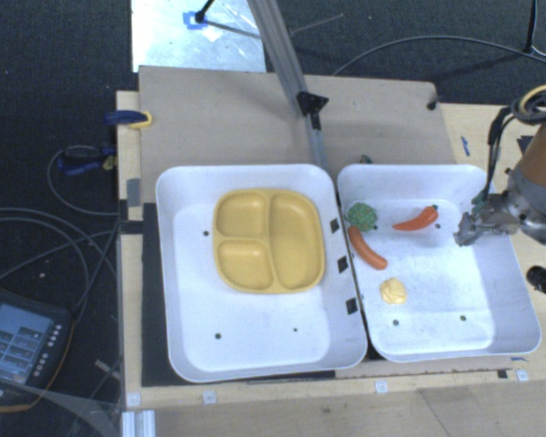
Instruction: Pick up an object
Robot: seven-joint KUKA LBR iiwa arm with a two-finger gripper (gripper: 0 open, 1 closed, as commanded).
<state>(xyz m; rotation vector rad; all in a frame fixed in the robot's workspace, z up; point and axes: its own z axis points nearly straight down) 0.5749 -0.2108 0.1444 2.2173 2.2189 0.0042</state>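
Two white bins are counted: the left bin (187,335) carries one yellow divided plate (268,241), and the right bin (500,317) holds four small items. The gripper (467,232) is seen low over the right bin's right edge; whether its fingers are open or closed cannot be told. A pick would best be aimed at an isolated piece, approached from above, across the narrow width. By size: one orange sausage (368,248) touching one green broccoli (362,215), one red chilli (415,218) nearest the gripper, one yellow lump (393,290) apart
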